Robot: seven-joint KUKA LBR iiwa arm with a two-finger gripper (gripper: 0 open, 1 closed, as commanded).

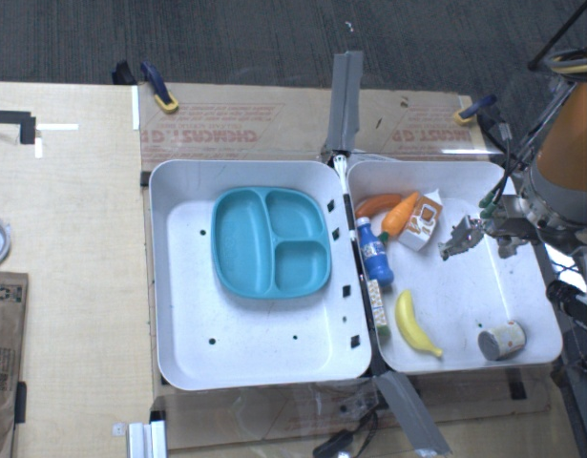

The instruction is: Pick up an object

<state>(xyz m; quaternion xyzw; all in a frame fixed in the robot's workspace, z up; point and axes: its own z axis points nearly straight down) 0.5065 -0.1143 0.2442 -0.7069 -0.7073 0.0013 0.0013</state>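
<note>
The pincer (462, 239) hangs over the right bin (522, 351), whether clenched or released I cannot tell. Left of it: a small carton (422, 223), carrot (400, 214), bottle (374, 253), banana (416, 325); a cup (502, 341) lies nearer.

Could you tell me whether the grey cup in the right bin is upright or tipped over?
Tipped over: the cup lies on its side.

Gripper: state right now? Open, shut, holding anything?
Gripper: open, nothing between its fingers; it hangs over the right bin, to the right of the small carton.
</note>
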